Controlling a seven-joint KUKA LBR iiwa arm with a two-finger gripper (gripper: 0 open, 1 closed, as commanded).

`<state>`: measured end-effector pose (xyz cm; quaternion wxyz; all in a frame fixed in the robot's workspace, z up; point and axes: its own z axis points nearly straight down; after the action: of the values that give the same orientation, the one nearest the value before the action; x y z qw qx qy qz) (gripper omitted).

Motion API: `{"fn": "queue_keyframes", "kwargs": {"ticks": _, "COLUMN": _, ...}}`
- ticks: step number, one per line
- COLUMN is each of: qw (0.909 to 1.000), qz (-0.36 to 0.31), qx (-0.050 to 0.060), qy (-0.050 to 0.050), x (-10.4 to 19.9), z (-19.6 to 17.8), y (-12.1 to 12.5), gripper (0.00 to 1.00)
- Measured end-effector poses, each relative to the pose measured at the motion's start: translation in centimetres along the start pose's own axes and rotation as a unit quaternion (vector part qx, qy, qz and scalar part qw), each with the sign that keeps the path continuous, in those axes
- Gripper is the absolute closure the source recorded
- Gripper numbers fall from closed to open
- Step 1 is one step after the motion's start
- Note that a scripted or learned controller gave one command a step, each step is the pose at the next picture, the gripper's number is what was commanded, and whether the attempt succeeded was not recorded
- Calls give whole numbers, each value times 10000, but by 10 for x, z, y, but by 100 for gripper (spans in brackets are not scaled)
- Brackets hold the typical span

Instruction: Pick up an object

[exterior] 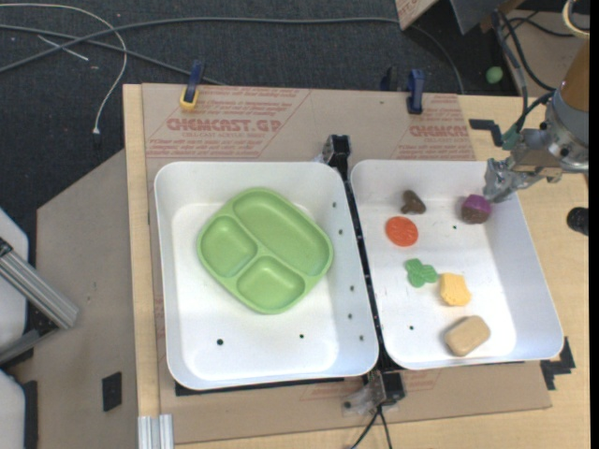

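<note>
the purple object, a small rounded lump with a dull, slightly mottled skin, sits in the far right part of the right bin, close to its back wall. the gripper is just beside it, above and to its right, its grey metal tips touching or nearly touching the lump's upper edge; whether they are spread or closed cannot be told, since they blur into one pale shape. the arm behind it is cut off by the right edge.

further along the same bin lie a brown knobbly piece, a flat orange-red disc, a small green lobed piece, a yellow blocky piece and a tan smooth loaf-like piece near the front corner. all are too small to name with certainty.

the left bin, a shallow glossy white plastic tray, holds a pale green plate with rounded corners and three moulded compartments, lying turned at an angle. both bins rest on a cardboard sheet printed with red lettering, clipped at the back by two blue clamps.
</note>
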<state>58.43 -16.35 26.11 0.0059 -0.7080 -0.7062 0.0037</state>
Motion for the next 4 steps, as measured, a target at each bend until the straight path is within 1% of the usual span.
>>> {"fn": "queue_keyframes", "kwargs": {"ticks": 1, "qw": 10000, "qz": -14, "qx": -61, "qy": -12, "x": 0, "z": -7, "y": 2, "gripper": 0}}
{"fn": "queue_keyframes", "kwargs": {"ticks": 2, "qw": 10000, "qz": -12, "qx": -36, "qy": -5, "x": 4, "z": 42, "y": -6, "gripper": 0}}
{"fn": "queue_keyframes", "kwargs": {"ticks": 3, "qw": 10000, "qz": -11, "qx": -56, "qy": -9, "x": 6, "z": 82, "y": -10, "gripper": 0}}
{"fn": "queue_keyframes", "kwargs": {"ticks": 4, "qw": 10000, "qz": -20, "qx": -34, "qy": -2, "x": 11, "z": 131, "y": -1, "gripper": 0}}
